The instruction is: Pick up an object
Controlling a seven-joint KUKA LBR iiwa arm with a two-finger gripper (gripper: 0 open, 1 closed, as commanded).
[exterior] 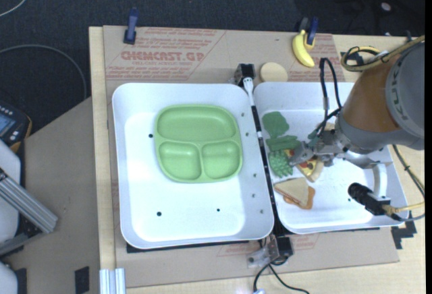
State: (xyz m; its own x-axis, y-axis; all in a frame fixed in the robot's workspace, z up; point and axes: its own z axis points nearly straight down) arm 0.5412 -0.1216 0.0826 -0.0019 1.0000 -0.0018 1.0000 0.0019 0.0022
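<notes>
Grey arm (408, 94), orange band (368, 100), black cables (329, 87).

Divided tray (199, 141) in left bin (135, 205)

lighting evenly from above, glaring off the white bins (135, 171), casting soft shadows, blurring slightly toward the dim edges.

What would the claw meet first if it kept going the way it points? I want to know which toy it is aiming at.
Probably the small red and yellow toy piece directly under the claw, beside the green toy pieces; depth is unclear from above.
</notes>
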